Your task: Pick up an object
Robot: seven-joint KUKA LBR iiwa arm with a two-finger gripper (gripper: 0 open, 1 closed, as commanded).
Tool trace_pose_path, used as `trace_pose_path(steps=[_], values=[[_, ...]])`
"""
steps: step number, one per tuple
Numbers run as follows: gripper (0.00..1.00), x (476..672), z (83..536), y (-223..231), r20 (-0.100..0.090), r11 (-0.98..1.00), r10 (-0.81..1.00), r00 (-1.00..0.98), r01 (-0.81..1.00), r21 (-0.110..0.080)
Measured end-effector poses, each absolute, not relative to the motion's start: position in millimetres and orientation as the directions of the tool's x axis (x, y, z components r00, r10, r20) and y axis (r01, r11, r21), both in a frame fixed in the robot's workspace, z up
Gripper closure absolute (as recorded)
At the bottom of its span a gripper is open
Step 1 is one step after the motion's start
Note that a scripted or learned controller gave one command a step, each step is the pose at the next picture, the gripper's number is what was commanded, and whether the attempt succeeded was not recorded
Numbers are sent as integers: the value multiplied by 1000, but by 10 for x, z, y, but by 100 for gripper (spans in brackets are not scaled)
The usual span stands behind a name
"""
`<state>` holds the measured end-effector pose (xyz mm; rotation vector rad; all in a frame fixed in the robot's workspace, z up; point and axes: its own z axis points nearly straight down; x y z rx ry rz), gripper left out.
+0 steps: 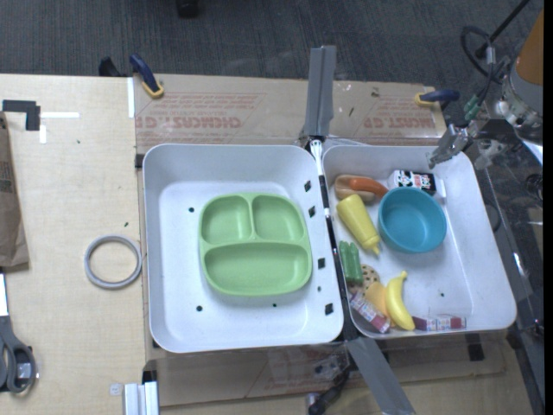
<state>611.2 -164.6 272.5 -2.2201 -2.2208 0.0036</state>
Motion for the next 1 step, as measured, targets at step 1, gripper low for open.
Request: trace_pose_path(steps=[1], values=[[0,5970,1893,-1795,-1,-95,995,95,995,-4]])
